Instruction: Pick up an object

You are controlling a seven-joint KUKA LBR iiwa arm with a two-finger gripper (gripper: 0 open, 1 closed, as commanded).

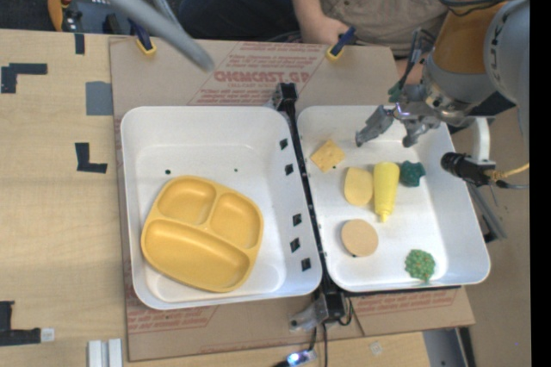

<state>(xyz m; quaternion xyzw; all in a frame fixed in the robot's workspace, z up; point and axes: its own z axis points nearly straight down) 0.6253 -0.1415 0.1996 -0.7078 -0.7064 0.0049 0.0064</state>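
The right bin [448, 270] holds a yellow cheese wedge [327, 156], a pale yellow oval piece [358, 186], a yellow corn cob [386, 189], a tan round cookie [359, 238], a dark green piece [412, 173] and a light green broccoli floret [420, 264]. My gripper [394, 129] hangs over the far part of that bin, above and behind the corn cob. Its two fingers are spread apart with nothing between them.
The left bin [138, 133] holds a yellow divided plate [202, 233]. A black clip row [297, 193] joins the two bins. A person sits behind the bench, and grey hoses cross the upper left. Blue and yellow clamps [342, 41] pin the cardboard underlay.
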